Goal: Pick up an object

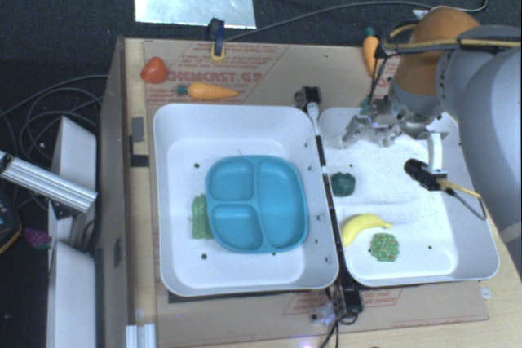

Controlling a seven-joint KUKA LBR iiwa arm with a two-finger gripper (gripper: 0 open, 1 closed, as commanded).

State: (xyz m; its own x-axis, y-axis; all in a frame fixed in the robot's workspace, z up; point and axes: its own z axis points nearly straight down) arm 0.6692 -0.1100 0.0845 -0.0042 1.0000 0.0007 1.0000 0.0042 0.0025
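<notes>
White right bin holds the candidates. A dark green lump lies just beside the inner wall, a banana lies nearer the camera, and a speckled green ball sits just beside the banana. The end effector is over the bin's far corner, apart from all three. Nothing is seen in it, and whether it is released or clenched cannot be told from this angle. The left bin carries a blue plate with a green block at its left edge.

Assessment: approach stage, no grasp made. The lump is nearest but crowds the wall, so a descent there risks fouling the rim. The banana lies more open. Recommended: centre over its middle, close across its narrow width, then lift straight up so the ball is not dragged.
</notes>
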